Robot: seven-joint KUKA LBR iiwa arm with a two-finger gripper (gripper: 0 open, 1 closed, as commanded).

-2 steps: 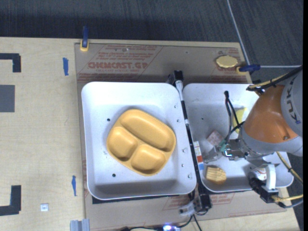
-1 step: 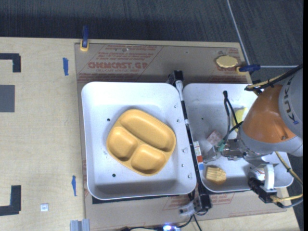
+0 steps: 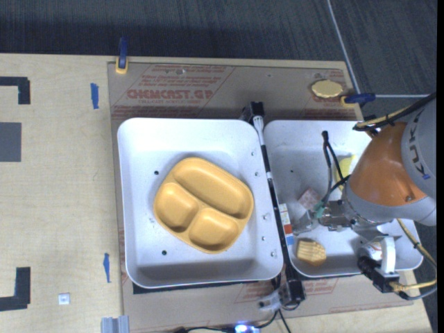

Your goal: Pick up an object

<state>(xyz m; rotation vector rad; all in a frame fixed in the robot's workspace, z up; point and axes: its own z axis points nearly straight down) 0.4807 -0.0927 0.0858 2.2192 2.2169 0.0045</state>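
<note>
My gripper (image 3: 310, 218) reaches down into the right bin (image 3: 295, 144) from the right, under the grey wrist and orange band. Its metal fingers sit low by the bin's left wall, just above a yellow ridged object (image 3: 311, 252) near the front edge. A small pinkish-white item (image 3: 308, 199) lies right beside the fingers. A yellow item (image 3: 345, 166) shows partly behind the arm. In the left bin (image 3: 135, 144) rests a large yellow three-section plate (image 3: 202, 204).
A black divider with a cable runs between the two bins (image 3: 267, 179). A gold disc (image 3: 327, 89) lies on the cardboard behind the right bin. Black cables hang over the right bin by the arm.
</note>
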